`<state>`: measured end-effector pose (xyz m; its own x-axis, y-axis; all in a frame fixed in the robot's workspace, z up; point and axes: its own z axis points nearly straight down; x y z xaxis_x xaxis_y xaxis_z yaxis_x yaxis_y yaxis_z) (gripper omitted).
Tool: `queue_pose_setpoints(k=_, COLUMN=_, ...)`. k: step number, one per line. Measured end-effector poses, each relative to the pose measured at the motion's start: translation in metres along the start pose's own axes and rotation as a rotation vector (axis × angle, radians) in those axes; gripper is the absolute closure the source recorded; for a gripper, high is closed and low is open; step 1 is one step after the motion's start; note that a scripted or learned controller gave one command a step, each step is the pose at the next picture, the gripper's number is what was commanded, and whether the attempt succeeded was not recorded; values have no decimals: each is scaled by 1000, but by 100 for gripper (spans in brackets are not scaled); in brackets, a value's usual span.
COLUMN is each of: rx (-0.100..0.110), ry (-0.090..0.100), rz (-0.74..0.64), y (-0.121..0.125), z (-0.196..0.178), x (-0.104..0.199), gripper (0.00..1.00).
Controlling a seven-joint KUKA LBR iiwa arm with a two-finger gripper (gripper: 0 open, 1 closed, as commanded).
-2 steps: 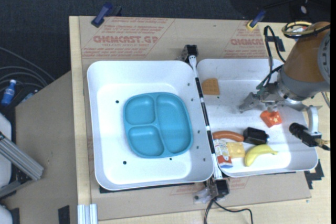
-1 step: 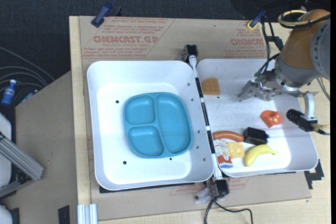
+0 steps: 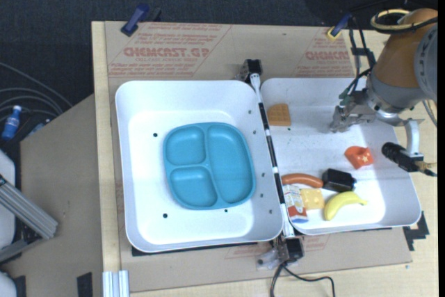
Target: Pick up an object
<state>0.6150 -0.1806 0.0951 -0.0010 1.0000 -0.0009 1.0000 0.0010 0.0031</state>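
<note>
My gripper (image 3: 345, 119) hangs low over the back of the right bin (image 3: 306, 90), with bare white floor under it. A tan square piece (image 3: 279, 115) lies to its left, near the divider. A red piece (image 3: 359, 157) sits in front of the gripper, a little to its right. Along the bin's front lie an orange-red sausage (image 3: 301, 180), a black block (image 3: 338, 180), a yellow banana (image 3: 343, 205) and a small red-and-white packet with a yellow wedge (image 3: 304, 202). The gripper touches none of these objects.
The left bin (image 3: 135, 108) holds a blue divided plate (image 3: 208, 165). A black clamp (image 3: 252, 70) sits where the bins meet at the back. The arm's orange band (image 3: 400, 55) rises at the right. A black part (image 3: 400, 155) of the arm juts over the right rim.
</note>
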Motion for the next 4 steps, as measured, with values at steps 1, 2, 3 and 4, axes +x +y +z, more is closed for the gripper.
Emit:
queue_pose_setpoints(k=1, rx=0, ry=0, rz=0, y=0, z=0, x=0, gripper=0)
queue_pose_setpoints(k=2, rx=2, ry=1, rz=0, y=52, z=10, x=-4, gripper=0)
queue_pose_setpoints(k=3, rx=0, ry=-2, rz=-1, y=53, z=-1, x=-4, gripper=100)
queue_pose_setpoints(k=4, rx=1, ry=-2, rz=-1, y=52, z=0, x=-4, gripper=0)
